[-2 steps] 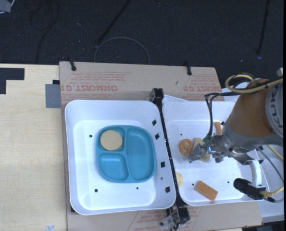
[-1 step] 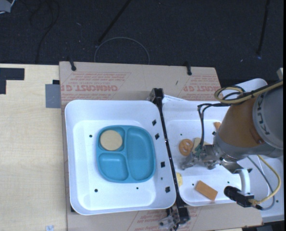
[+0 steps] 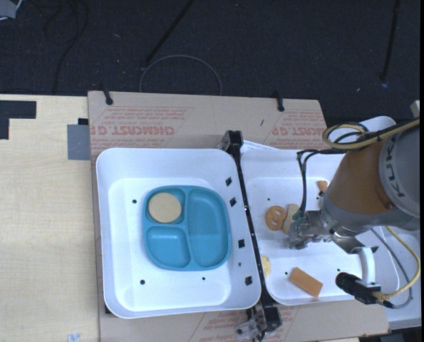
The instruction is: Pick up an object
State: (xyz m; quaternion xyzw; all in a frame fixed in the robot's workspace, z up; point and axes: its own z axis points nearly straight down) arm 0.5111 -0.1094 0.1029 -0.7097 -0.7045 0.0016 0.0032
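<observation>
The right bin (image 3: 283,173) holds a brown pretzel-like ring (image 3: 274,217), an orange block (image 3: 306,282) near the front, a small yellow piece (image 3: 266,265) by the divider, and a small orange bit (image 3: 321,186) at the back. My gripper (image 3: 298,236) is down in the right bin, just right of the ring, beside a pale object (image 3: 291,215). The arm's orange band and wrist (image 3: 358,187) cover whatever lies under it.
The left bin (image 3: 119,262) holds a blue divided tray (image 3: 208,226) with a tan round cookie (image 3: 164,206) in its upper-left compartment. A black divider clamp (image 3: 241,212) runs between the bins. Cables (image 3: 397,291) trail off the arm at the right.
</observation>
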